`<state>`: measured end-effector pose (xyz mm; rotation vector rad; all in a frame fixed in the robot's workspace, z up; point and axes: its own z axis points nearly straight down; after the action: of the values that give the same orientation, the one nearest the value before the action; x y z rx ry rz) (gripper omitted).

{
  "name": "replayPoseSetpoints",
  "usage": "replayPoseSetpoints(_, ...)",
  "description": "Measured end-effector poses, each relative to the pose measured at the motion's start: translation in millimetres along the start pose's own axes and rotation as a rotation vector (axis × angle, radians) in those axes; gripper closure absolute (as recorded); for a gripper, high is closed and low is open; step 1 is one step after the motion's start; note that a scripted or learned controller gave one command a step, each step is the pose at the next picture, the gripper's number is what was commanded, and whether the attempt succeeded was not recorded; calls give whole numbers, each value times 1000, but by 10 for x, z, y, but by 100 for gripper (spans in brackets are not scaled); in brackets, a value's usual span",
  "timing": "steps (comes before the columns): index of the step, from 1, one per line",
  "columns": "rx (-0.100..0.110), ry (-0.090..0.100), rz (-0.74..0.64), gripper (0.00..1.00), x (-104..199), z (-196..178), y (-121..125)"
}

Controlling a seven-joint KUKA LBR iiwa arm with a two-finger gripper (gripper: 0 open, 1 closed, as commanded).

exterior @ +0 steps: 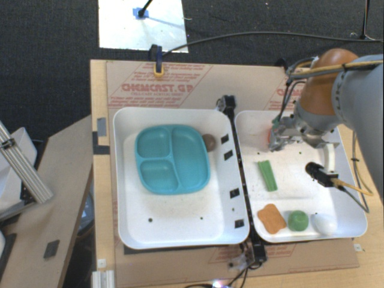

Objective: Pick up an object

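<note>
Closest to the camera, along the near wall of the right bin (345,206), three small things sit in a row. An orange piece (272,218) with rounded corners is toward the view's left, a green ball (297,221) is just beside it, and a whitish lump (326,224) lies near the bin's front right corner.

Under everything is the bench (180,83), covered by a brown board with red lettering. The grey arm (354,92) comes in from the view's right, its orange band above the far side of the right bin.

The left bin (180,221) touches the right bin along a shared middle edge. It holds a teal divided plate (173,159) with three compartments, lying flat toward the far side. A small brown ball (208,141) rests on the bin floor against the plate's far right corner.

In the right bin a green bar (267,176) lies flat about midway, its length running from far to near, apart from the row at the front.

The gripper (277,141) points down over the far left part of the right bin, close to the floor and a little beyond the green bar's far end. Whether it is spread or closed cannot be told, and nothing is seen held in it.
</note>
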<state>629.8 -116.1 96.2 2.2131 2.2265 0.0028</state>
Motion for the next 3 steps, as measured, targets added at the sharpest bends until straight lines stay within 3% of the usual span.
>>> replayPoseSetpoints(2, -3, 0, 0, 100, -13, -913, 123)
replayPoseSetpoints(3, -5, -1, 4, 100, -79, -1450, 61)
